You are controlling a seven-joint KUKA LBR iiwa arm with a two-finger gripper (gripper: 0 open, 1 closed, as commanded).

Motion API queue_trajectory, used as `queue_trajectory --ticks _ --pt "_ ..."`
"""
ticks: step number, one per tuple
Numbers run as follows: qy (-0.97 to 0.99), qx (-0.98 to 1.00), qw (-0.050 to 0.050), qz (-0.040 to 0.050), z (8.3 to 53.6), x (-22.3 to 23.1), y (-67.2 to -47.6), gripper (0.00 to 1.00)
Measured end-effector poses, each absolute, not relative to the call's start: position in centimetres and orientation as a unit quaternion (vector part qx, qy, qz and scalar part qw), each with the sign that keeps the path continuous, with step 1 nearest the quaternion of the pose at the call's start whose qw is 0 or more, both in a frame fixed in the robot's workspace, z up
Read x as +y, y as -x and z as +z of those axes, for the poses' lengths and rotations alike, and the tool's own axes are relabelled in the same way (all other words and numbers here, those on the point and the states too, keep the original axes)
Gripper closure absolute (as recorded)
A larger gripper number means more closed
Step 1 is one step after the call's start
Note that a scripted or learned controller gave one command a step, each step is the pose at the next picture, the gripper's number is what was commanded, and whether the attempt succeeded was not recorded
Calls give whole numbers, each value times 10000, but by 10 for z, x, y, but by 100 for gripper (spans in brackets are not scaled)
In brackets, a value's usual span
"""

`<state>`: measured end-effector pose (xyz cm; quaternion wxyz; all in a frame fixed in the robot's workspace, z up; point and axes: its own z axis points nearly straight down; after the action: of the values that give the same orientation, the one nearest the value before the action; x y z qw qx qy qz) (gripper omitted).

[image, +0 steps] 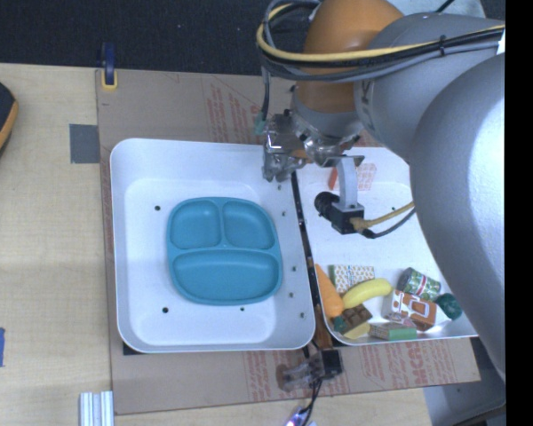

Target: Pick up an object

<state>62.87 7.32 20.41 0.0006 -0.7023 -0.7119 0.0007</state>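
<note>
Blue divided plate [224, 248] lies in the middle of the left bin [133, 238]; the right bin [393, 183] holds a cluster of small things at its near end: an orange carrot [330, 293] along the wall shared by the two bins, a yellow banana [367, 291] just beside it, a green can [420, 283] and a red-and-white box [412, 309] further right; the end effector [280, 153] hangs over the far end of that shared wall, well apart from the cluster; whether it is open or closed I cannot tell; both bins sit on the bench [35, 238]
</note>
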Motion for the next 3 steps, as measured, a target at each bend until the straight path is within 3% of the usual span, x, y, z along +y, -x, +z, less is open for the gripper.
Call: queue_trajectory --ticks 1,2,3 --pt "7002 -7139 10 -15 200 218 -654 100" --pt "7063 -7079 -25 -28 303 176 -658 100" --pt "7039 -7102 18 48 216 189 -655 100"
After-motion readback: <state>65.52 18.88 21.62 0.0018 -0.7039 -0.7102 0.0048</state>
